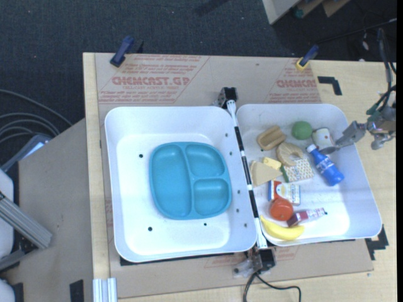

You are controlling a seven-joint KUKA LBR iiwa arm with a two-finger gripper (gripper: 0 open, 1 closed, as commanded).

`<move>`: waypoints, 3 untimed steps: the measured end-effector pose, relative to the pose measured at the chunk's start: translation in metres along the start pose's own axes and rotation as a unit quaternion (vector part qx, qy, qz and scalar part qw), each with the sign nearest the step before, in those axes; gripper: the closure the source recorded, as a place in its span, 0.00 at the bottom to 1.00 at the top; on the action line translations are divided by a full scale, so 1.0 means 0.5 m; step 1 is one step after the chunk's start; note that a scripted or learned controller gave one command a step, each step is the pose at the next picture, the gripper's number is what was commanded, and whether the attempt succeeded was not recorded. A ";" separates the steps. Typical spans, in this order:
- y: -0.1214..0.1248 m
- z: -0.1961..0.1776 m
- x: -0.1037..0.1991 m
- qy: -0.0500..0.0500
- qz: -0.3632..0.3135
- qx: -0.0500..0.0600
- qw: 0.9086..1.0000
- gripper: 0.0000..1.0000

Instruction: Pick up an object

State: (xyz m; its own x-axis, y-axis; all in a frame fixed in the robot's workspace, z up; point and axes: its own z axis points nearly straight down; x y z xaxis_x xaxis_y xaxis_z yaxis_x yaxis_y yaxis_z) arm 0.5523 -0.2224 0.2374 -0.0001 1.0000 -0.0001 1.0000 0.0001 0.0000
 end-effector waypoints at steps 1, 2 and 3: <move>0.129 0.296 0.060 -0.001 0.000 -0.005 1.000 0.00; 0.131 0.274 0.062 -0.001 -0.001 -0.005 1.000 1.00; 0.130 0.276 0.062 0.000 -0.001 -0.004 1.000 0.00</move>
State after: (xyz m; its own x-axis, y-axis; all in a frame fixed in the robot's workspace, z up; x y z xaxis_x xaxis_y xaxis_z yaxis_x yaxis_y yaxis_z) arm 0.6172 -0.1914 0.0995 -0.0022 1.0000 0.0000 1.0000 0.0022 0.0071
